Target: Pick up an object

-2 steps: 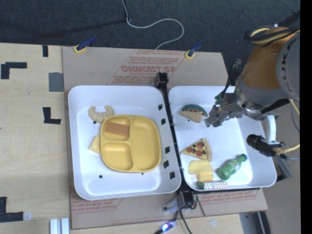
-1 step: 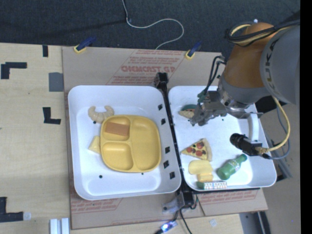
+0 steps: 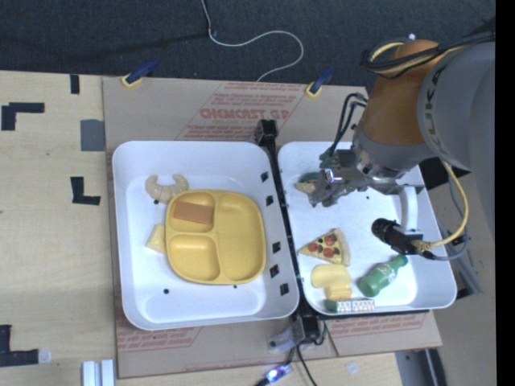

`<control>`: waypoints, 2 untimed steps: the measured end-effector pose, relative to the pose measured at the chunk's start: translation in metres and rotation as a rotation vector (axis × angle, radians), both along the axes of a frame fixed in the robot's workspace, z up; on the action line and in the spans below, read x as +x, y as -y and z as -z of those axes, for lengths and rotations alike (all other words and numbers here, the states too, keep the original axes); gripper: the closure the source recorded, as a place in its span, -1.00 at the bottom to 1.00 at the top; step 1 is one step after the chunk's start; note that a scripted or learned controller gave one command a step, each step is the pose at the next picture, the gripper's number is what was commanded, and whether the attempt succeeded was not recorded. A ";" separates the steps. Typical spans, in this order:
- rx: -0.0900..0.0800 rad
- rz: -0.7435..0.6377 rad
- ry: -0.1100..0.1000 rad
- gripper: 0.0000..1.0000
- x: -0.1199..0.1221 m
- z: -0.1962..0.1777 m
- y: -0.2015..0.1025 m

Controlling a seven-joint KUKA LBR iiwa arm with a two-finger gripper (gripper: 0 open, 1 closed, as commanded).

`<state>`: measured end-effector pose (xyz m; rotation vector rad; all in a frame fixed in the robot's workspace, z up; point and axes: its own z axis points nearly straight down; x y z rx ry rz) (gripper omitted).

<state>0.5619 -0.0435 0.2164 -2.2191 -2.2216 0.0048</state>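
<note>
My gripper (image 3: pixel 328 188) hangs low over the far left part of the right bin (image 3: pixel 430 296). A small tan object (image 3: pixel 306 186) lies just to its left, touching or almost touching it; a hold on it cannot be made out. Nearer the front of that bin lie a pizza slice (image 3: pixel 328 247), a pale yellow block (image 3: pixel 331 277), a green bottle (image 3: pixel 381 277) and a small white strip with coloured dots (image 3: pixel 352 305).
The left bin (image 3: pixel 133 215) holds a yellow divided plate (image 3: pixel 229 252) with a brown slice (image 3: pixel 193 211) in one compartment. A croissant (image 3: pixel 165 186) and a yellow wedge (image 3: pixel 155 238) lie beside the plate. A divider wall (image 3: pixel 279 215) separates the bins.
</note>
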 end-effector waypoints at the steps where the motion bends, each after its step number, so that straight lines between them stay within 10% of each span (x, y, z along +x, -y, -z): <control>1: 0.001 0.000 0.001 1.00 -0.005 -0.004 -0.007; 2: 0.001 0.001 0.001 1.00 -0.011 -0.010 -0.007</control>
